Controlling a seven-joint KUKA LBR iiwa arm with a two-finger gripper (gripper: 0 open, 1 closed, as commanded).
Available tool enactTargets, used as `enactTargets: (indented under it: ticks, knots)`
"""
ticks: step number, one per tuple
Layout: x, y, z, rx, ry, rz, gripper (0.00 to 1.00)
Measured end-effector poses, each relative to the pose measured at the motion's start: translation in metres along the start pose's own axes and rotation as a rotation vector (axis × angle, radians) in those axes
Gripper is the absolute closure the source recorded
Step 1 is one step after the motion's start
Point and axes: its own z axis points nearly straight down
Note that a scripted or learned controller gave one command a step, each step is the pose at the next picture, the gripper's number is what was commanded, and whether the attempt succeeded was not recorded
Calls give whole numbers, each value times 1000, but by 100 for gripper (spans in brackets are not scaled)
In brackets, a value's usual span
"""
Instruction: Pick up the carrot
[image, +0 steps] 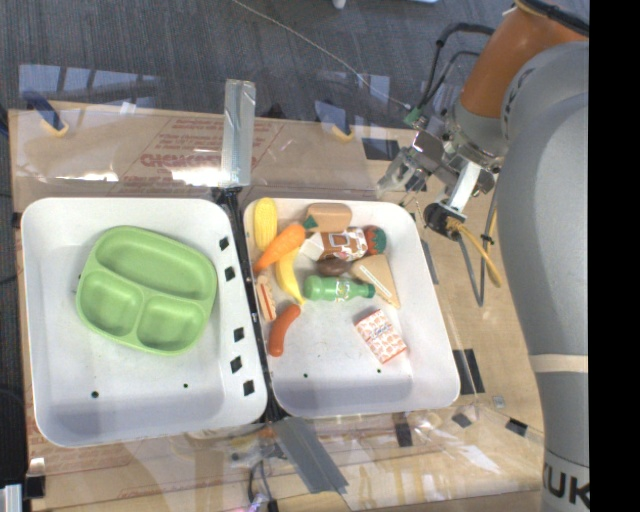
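The carrot (280, 246) is orange and lies slantwise in the upper left part of the right bin (430, 370), resting across a yellow banana (291, 281). My gripper (405, 177) hangs above the bench just past the right bin's far right corner, well to the right of the carrot and apart from it. Its fingers are open with nothing between them.
Around the carrot lie a yellow corn cob (264, 219), a bun (328, 215), a brown bottle (350, 241), a green bottle (338, 290), a tan wedge (379, 281), a red sausage (282, 328) and a patterned packet (380, 335). The left bin (60, 400) holds a green divided plate (148, 290).
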Motion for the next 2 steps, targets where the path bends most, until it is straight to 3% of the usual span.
enactTargets:
  ticks: [1,2]
  knots:
    - [-1,0,-6,1,0,395,0]
    - [-24,-18,-161,-6,5,563,0]
